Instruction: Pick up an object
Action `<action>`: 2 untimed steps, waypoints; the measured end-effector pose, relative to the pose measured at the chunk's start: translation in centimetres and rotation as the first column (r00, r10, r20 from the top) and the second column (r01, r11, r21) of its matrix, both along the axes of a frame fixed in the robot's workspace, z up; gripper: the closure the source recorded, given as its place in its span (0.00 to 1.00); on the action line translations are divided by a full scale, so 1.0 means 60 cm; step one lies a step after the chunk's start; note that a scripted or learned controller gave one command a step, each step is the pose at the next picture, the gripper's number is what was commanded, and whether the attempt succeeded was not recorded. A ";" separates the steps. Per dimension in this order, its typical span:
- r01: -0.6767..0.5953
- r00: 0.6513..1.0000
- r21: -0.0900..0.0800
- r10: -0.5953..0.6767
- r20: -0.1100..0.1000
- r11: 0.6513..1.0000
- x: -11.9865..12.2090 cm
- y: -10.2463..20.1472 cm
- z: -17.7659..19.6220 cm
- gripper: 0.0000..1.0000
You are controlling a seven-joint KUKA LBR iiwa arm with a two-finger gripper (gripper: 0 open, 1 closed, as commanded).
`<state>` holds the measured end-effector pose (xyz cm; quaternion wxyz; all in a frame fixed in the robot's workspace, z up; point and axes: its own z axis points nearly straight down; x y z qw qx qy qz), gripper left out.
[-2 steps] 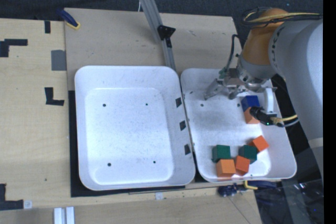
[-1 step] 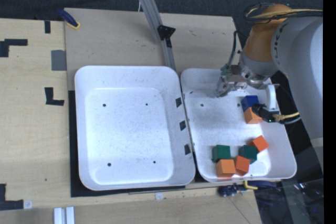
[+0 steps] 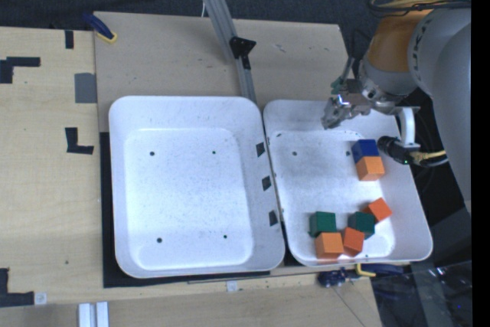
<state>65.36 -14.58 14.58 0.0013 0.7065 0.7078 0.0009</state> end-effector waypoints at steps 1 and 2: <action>-0.001 1.000 0.000 0.001 0.000 1.000 -0.007 0.015 0.082 1.00; 0.000 1.000 -0.001 0.000 0.001 1.000 -0.009 0.006 0.157 1.00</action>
